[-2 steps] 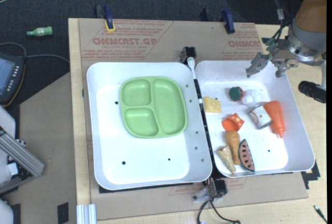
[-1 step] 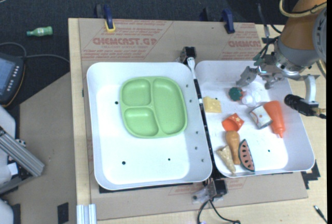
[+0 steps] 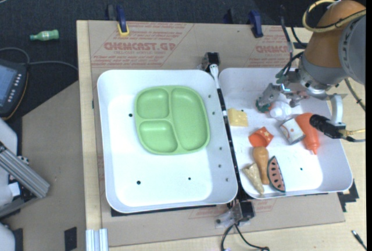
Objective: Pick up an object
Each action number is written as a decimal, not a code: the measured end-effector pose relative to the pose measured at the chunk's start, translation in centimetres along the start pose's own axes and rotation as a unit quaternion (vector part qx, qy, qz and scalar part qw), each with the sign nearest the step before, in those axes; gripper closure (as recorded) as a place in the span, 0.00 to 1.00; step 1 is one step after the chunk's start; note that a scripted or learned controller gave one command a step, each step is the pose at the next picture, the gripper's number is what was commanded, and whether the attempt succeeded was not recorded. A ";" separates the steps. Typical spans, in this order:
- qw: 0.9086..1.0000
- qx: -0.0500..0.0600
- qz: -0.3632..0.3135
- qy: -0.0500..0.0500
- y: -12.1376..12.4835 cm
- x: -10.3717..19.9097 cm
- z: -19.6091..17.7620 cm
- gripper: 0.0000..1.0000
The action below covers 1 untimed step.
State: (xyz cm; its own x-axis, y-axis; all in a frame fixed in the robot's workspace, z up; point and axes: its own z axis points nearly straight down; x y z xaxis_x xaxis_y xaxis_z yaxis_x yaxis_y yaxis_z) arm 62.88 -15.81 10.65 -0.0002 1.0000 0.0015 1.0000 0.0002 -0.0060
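The right bin (image 3: 325, 171) holds several small toy foods. A yellow cheese block (image 3: 237, 118) lies near its left wall. An orange-red piece (image 3: 261, 137), an orange carrot-like piece (image 3: 261, 160), a beige cone (image 3: 253, 176) and a watermelon slice (image 3: 276, 175) sit toward the front. A white-grey block (image 3: 290, 130) and an orange bottle shape (image 3: 310, 132) lie mid-bin. My gripper (image 3: 280, 97) hangs low at the back of this bin, right over a small white object (image 3: 280, 110) and a green-edged piece (image 3: 264, 107). I see nothing lifted.
The left bin (image 3: 116, 128) carries a green divided plate (image 3: 172, 119). The grey arm with its orange band (image 3: 334, 29) comes in from the upper right. Clamps (image 3: 122, 20) (image 3: 254, 22) stand at the board's far edge. A green bottle (image 3: 45, 35) lies on the floor.
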 end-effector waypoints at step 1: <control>1.000 -0.001 0.000 0.000 0.0 0.1 2.3 0.00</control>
State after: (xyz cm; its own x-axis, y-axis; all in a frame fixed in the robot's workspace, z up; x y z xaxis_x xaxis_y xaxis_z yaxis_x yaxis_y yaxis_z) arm 62.86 -15.72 8.35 -0.0005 1.0000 0.0009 1.0000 0.0005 -0.0039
